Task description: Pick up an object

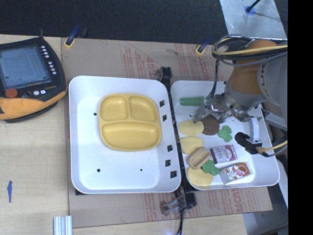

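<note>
Right of centre, we see the gripper (211, 112), its opening impossible to judge, above a brown piece (211, 126) crowded by neighbours, so a grasp may slip.

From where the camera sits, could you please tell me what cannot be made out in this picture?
- Claw: in the camera view the wrist hangs over it, so its state is unclear.
- Brown round piece: its top edge is hidden under the claw; touching or apart, unclear.
- Two printed packets: print too small to read.
- Handheld screen: text blurred, left side cut off by the picture's edge.
</note>
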You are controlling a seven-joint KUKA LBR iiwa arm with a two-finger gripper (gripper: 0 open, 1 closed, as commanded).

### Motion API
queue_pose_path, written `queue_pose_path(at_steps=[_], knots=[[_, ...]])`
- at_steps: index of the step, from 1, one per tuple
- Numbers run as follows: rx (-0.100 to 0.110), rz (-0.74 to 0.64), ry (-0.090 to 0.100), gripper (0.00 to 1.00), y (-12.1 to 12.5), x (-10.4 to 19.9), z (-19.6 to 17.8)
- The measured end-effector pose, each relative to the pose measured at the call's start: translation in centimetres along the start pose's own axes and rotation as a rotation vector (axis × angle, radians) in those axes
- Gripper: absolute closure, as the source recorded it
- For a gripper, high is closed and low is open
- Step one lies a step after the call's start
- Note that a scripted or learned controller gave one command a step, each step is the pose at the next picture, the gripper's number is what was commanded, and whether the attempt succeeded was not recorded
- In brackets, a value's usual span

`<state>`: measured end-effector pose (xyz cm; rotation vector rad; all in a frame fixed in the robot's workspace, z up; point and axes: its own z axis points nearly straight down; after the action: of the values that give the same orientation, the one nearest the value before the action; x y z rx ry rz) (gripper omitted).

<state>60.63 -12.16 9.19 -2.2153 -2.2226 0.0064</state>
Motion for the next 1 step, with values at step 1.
queue_pose_path(at_steps=[1], knots=[[-0.008, -0.003, 0.0, 0.0, 5.26, 1.84, -0.12]])
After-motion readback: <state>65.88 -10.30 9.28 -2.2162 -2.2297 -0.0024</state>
